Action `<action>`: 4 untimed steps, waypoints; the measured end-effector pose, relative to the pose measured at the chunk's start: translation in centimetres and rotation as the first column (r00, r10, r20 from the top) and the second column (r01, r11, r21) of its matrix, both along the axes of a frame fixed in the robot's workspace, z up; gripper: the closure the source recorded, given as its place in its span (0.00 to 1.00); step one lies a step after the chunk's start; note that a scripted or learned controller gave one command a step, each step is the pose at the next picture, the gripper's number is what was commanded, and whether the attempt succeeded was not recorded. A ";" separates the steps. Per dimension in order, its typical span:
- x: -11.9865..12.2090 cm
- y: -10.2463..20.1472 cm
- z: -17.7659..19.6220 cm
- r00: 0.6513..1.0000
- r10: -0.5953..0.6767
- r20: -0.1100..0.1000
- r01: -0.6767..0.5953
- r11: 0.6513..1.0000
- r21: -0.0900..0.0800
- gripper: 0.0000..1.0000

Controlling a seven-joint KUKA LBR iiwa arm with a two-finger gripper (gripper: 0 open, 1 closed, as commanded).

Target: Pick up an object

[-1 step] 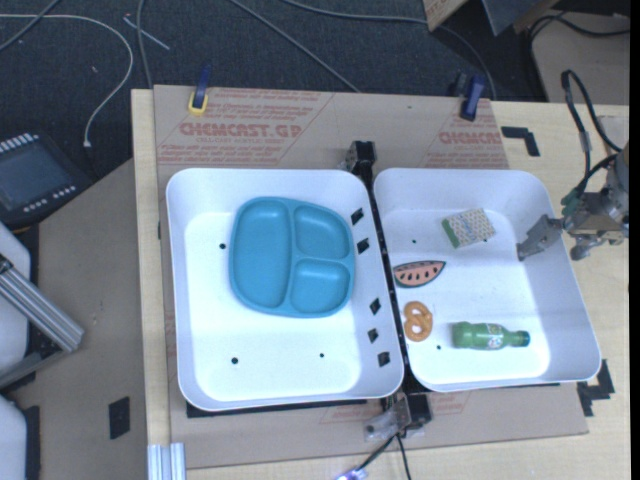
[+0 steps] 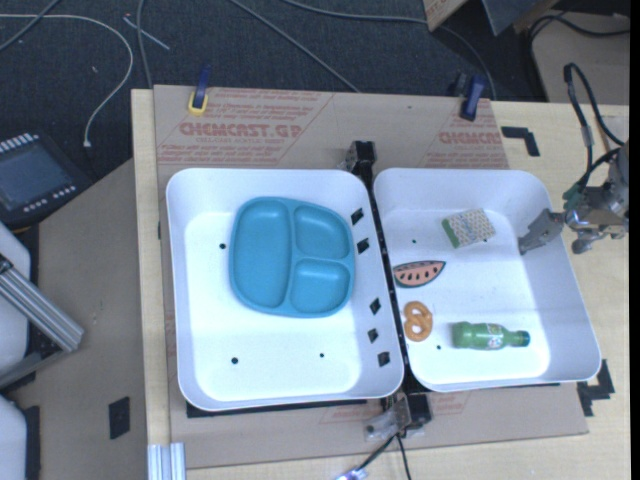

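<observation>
Two white bins sit side by side on the worktop [image 2: 150, 298]. The left bin [image 2: 200, 368] has one thing in it — a blue divided plate [image 2: 290, 256] lying flat near the back-centre, too broad and low for a two-finger pinch, so probably not the target.

The right bin [image 2: 560, 298] carries the small pickable stuff, spread apart so each can be approached alone: a green-patterned sponge-like block [image 2: 468, 228] toward the back, a watermelon slice [image 2: 419, 272] close to the divider, a pretzel [image 2: 417, 320] just in front of it, and a green bottle [image 2: 488, 336] lying on its side near the front, cap pointing right. None touch each other.

The hand [image 2: 575, 218] hovers at the right bin's right rim, nothing between its fingers; whether it is released or clenched — cannot tell, too small and side-on.

Judgement: task not yet begun, approach stage. The block is nearest the hand and stands proud of the floor, so it looks the easiest grab. The bottle could roll away under a bad pinch.
</observation>
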State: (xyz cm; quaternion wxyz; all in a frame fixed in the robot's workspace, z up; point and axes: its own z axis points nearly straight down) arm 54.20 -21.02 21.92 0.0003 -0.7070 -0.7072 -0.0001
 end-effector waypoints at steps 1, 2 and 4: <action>0.6 -0.1 -4.4 1.000 0.000 -0.004 0.000 1.000 0.002 0.00; 0.8 -1.0 -9.5 1.000 -0.001 -0.004 0.001 1.000 0.001 0.00; 0.9 -0.8 -12.3 1.000 0.002 0.000 -0.002 1.000 0.004 1.00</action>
